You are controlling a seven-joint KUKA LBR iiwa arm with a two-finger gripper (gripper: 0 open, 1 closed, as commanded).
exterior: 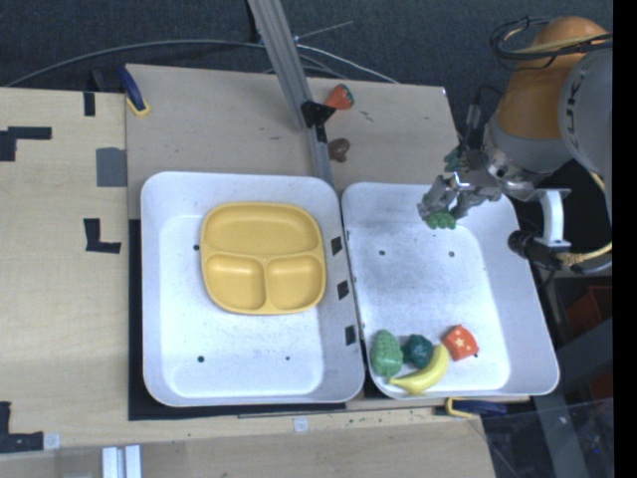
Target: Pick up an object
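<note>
Nearest the camera, along the front wall of the right bin (518, 366), four small toy foods huddle in a cluster: a curved yellow banana (426, 373) lying against the front wall, a knobbly light-green vegetable (385, 353) touching its left end, a darker green round piece (417, 350) just behind it, and an orange-red piece (460, 342) at the right. All look like smooth moulded plastic. The rest of this bin's floor is open, a speckled white surface with a few dark dots, giving plenty of free room between the cluster and the far wall.

The left bin (159, 297) sits edge to edge with the right one, their rounded rims meeting along a line marked by small black clips. In its far half lies a yellow divided tray (264, 255), glossy, rounded at the corners, with one wide compartment and two smaller ones; bare floor surrounds it, widest at the front.

Further back, at the far right corner of the right bin, the gripper (440, 214) hangs over the bin's rim area, its jaws clamped on a small green object (441, 220) that shows between and below the fingertips. The grey arm with its orange band (542, 88) rises behind it.

Beyond the bins the bench (60, 267) is pale wood with black tape marks, and a grey metal pole (284, 48) slants up across dark carpet (418, 18).
</note>
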